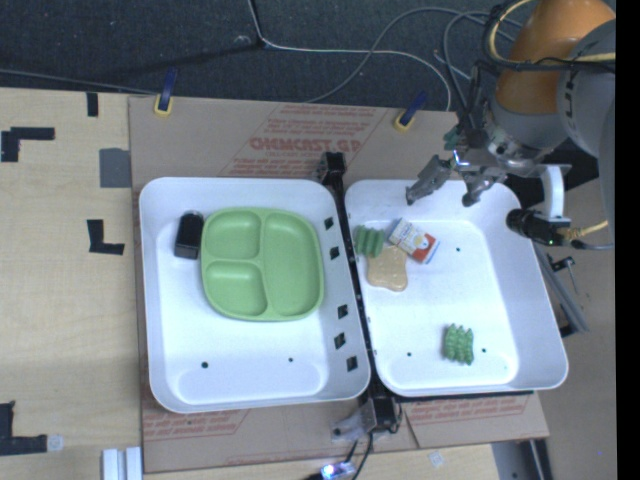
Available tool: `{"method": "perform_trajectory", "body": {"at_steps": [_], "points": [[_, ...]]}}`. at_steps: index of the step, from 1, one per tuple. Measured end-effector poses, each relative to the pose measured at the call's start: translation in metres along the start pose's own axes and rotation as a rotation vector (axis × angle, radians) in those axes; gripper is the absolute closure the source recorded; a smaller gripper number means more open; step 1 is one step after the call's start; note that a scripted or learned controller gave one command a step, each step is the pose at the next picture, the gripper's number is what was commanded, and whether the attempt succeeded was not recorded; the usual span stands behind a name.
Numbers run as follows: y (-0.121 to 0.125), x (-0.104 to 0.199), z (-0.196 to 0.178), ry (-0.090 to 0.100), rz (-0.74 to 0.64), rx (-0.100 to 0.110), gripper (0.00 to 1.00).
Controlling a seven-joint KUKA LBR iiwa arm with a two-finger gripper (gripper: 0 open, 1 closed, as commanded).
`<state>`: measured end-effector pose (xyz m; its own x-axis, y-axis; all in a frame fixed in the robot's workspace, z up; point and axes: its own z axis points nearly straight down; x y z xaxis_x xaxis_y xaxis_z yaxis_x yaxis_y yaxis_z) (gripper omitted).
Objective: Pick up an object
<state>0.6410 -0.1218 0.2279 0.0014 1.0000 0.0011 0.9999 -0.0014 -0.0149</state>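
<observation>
In the left bin (160, 298) I see a green divided plate (263, 265) lying flat, three compartments facing up, sitting toward the far half of the bin. Just beside its left edge, touching or nearly so, is a small black block (188, 235). The near part of this bin is bare white floor.

Along the seam between the bins runs a row of black clips (342, 313).

In the right bin (530, 308), at the far-left part, three items are clustered: a green ribbed piece (369, 241) next to the seam, a tan rounded piece (387, 271) just near-side of it and touching it, and a small white carton with a red-orange end (413, 241) to the right, touching the tan piece at its corner. Well apart from that cluster, toward the near-right part of the bin, a second small green ribbed object (458, 343) lies alone.

The gripper (449, 186) hangs over the far edge of the right bin, its two fingers spread apart with nothing between them. The carton is the closest object: it lies near-side and slightly left of the fingertips, clearly apart from them. The grey arm with orange band (552, 38) enters from the far right.
</observation>
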Motion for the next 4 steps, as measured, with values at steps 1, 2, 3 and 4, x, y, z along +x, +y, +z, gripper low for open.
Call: {"method": "perform_trajectory", "body": {"at_steps": [1, 2, 3, 4], "points": [[0.002, 0.0, -0.008, -0.001, -0.003, -0.013, 0.0], [-0.004, -0.002, 0.053, -0.002, -0.002, -0.009, 0.0], [-0.014, -0.002, 0.104, -0.002, -0.003, -0.009, 0.0], [-0.01, -0.006, 0.138, -0.011, -0.002, -0.025, 0.0]]}}
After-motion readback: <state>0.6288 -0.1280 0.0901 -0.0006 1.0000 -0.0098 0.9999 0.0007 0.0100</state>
